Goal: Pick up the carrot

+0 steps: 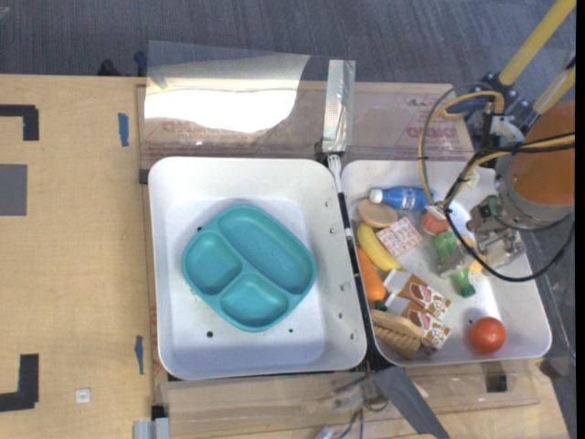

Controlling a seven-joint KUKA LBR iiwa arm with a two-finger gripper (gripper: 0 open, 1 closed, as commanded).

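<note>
Light wooden bench point(64, 273), two white bins side by side, left bin point(174, 337), right bin point(530, 327)

Teal plate point(249, 265) in left bin point(174, 190); tomato point(487, 334) right.

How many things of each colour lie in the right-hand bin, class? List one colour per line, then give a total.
Orange: 1, the carrot
Yellow: 1, the banana
Red: 1, the tomato
Blue and white: 1, the bottle
Green: 2, one piece and a smaller piece
Tan: 1, the bun
Printed packets: 2, one pink, one brown
Total: 9 that I can tell apart.
</note>
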